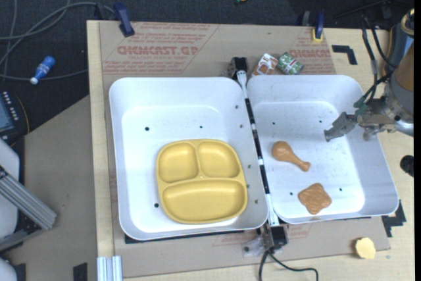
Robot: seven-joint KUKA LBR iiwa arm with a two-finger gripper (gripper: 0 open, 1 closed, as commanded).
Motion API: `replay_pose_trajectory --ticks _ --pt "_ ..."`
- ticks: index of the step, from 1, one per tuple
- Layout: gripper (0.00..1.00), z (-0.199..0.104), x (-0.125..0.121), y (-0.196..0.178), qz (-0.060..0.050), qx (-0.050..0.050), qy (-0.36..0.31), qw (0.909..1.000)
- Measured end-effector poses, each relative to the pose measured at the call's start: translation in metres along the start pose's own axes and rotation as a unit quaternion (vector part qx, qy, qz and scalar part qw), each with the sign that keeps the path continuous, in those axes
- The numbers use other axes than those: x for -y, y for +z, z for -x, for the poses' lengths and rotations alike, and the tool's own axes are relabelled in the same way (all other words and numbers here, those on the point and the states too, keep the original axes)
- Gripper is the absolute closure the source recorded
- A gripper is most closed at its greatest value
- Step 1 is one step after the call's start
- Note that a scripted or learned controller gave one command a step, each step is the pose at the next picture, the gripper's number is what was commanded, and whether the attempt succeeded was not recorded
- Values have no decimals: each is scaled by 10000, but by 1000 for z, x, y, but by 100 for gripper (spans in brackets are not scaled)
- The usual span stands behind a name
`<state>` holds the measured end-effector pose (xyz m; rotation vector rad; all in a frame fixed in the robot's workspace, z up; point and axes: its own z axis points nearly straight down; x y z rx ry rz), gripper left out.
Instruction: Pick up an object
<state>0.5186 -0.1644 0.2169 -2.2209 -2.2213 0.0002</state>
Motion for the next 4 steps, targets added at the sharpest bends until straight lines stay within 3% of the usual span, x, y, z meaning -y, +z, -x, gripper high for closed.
replay_pose_trajectory --ticks 1,2,3,4 --pt "0 -78 -29 125 -37 -29 -41 10000" --pt "0 -65 6 133 -26 -9 13 10000" --pt "100 -65 4 123 3 0 9 10000" --pt "100 -139 -52 26 74 -9 -51 10000"
